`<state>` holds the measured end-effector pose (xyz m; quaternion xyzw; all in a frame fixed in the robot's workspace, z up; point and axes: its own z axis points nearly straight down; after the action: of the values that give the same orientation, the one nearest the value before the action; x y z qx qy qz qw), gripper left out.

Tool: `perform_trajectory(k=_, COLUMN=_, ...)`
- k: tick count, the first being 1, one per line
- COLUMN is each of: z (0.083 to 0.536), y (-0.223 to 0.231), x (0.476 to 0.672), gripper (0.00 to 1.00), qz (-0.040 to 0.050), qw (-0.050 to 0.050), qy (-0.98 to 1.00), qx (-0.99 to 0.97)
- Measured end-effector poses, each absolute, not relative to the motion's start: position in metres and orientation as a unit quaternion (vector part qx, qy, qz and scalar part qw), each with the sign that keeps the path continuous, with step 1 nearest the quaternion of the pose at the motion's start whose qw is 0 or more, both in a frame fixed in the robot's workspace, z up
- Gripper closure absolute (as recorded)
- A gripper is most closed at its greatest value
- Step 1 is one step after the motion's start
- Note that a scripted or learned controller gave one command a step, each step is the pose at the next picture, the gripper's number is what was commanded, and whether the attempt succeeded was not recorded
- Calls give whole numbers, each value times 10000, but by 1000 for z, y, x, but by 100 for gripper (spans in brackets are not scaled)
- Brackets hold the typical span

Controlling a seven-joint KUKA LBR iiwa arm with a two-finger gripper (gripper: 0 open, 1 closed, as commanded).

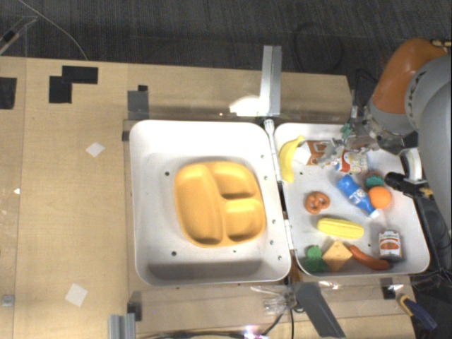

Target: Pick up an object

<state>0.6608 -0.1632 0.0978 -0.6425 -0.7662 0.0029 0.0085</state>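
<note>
Toys fill the right bin (424, 254) at the right of the frame: a banana (287, 157) at its upper left, a blue bottle (354, 193) and an orange ball (380, 197) in the middle, a corn cob (340, 227) below them, a small can (389, 244) at lower right. The gripper (351, 145) sits low over the bin's upper edge, beside a red-and-white packet (349, 162). The left bin (145, 189) holds 1 yellow tray (219, 202).

Likely risk: the pieces lie close together, so a descent here could nudge neighbours or pinch 2 at once. Whether the jaws are apart or together cannot be told, nor whether anything sits between them.
</note>
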Motion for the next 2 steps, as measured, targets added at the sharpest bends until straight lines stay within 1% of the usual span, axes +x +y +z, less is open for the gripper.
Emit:
perform_trajectory(k=1, z=131, y=-181, x=667, gripper=0, qz=23, qw=32, qy=-7559, qx=-6547)
perform_trajectory(k=2, z=95, y=-171, x=666, gripper=0, qz=83, qw=63, qy=-7776, qx=-6287)
